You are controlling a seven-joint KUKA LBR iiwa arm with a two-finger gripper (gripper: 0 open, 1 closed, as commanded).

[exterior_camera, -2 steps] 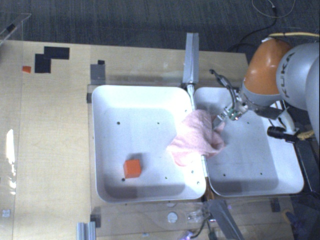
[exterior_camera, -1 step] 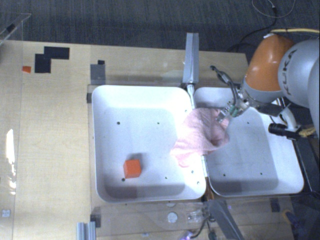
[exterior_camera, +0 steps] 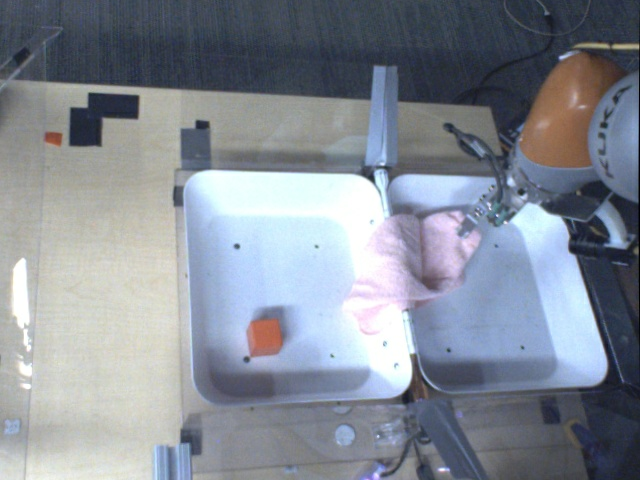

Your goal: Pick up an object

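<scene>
A pink cloth [exterior_camera: 410, 268] lies draped over the divider between the two white bins, partly in the left bin [exterior_camera: 215, 268] and partly in the right bin [exterior_camera: 530, 338]. Its upper right corner is drawn up to my gripper [exterior_camera: 478, 220], which hangs over the right bin's back left area, shut on that corner. A small orange block [exterior_camera: 265, 337] rests on the floor of the left bin near its front, well away from the gripper. The arm's orange band [exterior_camera: 560, 118] sits at the upper right.
A grey metal post [exterior_camera: 382, 118] stands behind the junction of the bins. Black markers [exterior_camera: 100, 116] and a small orange tag [exterior_camera: 53, 139] lie on the wooden bench at the far left. Cables run behind the arm.
</scene>
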